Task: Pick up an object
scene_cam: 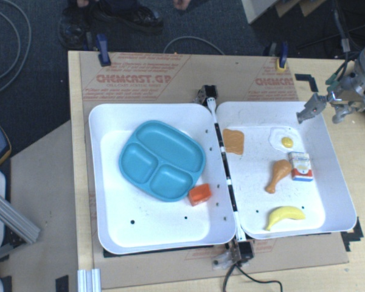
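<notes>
Counter (140,81): brown board, two shallow white bins side by side.

Left bin (109,205): one blue divided plate (162,159), lying flat; one small orange-red block (199,194) just beside the plate's near-right edge, possibly touching it.

Right bin (334,187): five candidates for picking.
- Tan toast slice (233,142), near the wall shared with the left bin.
- Fried egg (285,141), toward the far side.
- Drumstick (278,175), centre, lying at a slant.
- Small red-and-white carton (301,166), just beside the drumstick (touching or not, I cannot say from here).
- Banana (285,216), near side, well apart from the rest.

Hand (328,105): at the far-right corner of the right bin, above its rim. One grey finger juts toward the bin; whether the fingers are spread or closed I cannot tell. Nothing is seen between them.

Step in hand, as I judge it: approach, with no object yet chosen or touched.

Next move calls for: travel inward over the right bin, settling on one item. The egg lies nearest the hand; the banana has the most room around it. Then a straight descent with fingers straddling it.
</notes>
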{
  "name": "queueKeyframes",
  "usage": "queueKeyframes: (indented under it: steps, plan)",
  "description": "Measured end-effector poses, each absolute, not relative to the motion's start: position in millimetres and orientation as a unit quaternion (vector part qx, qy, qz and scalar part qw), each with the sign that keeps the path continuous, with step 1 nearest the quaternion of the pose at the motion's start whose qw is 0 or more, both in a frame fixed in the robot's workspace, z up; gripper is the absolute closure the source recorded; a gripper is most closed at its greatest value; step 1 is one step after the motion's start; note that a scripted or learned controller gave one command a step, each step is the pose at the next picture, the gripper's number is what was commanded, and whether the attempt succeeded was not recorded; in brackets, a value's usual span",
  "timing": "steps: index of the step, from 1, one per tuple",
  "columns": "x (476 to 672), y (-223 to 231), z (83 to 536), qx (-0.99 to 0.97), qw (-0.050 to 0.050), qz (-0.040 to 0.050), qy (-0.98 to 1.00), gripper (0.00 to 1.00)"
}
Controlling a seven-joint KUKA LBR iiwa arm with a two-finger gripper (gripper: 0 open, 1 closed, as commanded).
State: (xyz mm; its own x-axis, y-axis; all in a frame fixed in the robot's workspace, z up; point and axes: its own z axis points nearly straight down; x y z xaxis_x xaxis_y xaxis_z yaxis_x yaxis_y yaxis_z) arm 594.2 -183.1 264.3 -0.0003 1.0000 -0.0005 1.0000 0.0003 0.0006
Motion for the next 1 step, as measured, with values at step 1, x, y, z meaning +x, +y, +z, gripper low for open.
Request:
queueKeyframes:
  steps: [1]
  plan:
    - [571.1,-180.0,133.1,0.707,-0.007,-0.0035,0.707,0.00]
